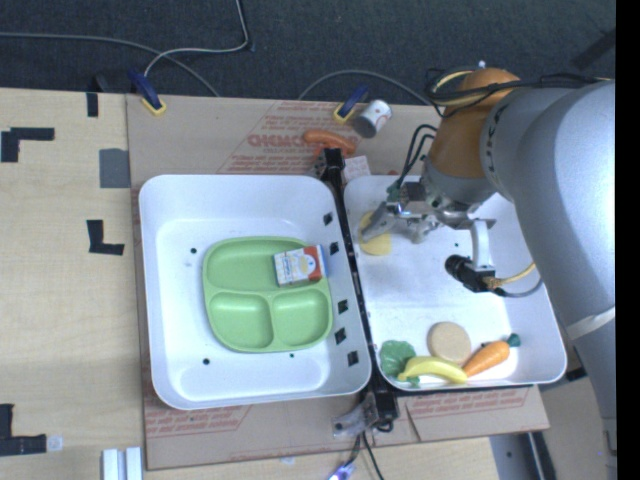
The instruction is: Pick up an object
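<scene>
The grey arm (560,178) with its orange band (465,133) reached in from the right and bent down over the far left part of the right bin (455,288). Its tool (385,223) hung low there, just above a pale yellow object (376,244) lying on the bin floor beside the divider between the two bins. Whether the tool touched that object could not be told, and nor could its state, apart or together, since the wrist hid it from above.

Along the near edge of the right bin lay a green piece (396,354), a banana (433,370), a tan round cookie (449,341) and an orange carrot (486,357), bunched close together, the banana touching the green piece and lying just in front of the cookie.

The left bin (170,268) held a green divided plate (266,296), and on that plate's far right compartment rested a small carton (298,266).

Beyond the bins, on the worktop (60,268), sat an orange sausage-shaped thing (330,139) and a small grey cylinder (371,118).
</scene>
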Robot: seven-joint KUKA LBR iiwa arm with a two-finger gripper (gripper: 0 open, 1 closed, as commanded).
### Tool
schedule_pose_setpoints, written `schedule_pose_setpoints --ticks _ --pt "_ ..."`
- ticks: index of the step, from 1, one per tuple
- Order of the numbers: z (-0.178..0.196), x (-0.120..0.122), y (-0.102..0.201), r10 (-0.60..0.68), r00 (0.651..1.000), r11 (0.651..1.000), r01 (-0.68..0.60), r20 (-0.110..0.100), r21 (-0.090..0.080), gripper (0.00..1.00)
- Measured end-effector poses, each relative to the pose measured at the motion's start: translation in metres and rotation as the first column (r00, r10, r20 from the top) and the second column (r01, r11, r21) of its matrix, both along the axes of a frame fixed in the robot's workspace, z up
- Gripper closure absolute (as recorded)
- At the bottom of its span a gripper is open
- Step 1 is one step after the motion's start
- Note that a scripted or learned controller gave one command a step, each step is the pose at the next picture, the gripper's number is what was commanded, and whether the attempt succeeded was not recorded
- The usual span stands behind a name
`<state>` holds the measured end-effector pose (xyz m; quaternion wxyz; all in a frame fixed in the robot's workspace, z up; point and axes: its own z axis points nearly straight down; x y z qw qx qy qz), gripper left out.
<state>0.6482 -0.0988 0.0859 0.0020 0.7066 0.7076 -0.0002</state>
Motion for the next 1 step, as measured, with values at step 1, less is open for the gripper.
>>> schedule_pose_setpoints --ticks 1 --pt "-0.0006 0.0207 0.0053 0.0 1.0 1.0 0.0 -0.001 0.003 0.0"
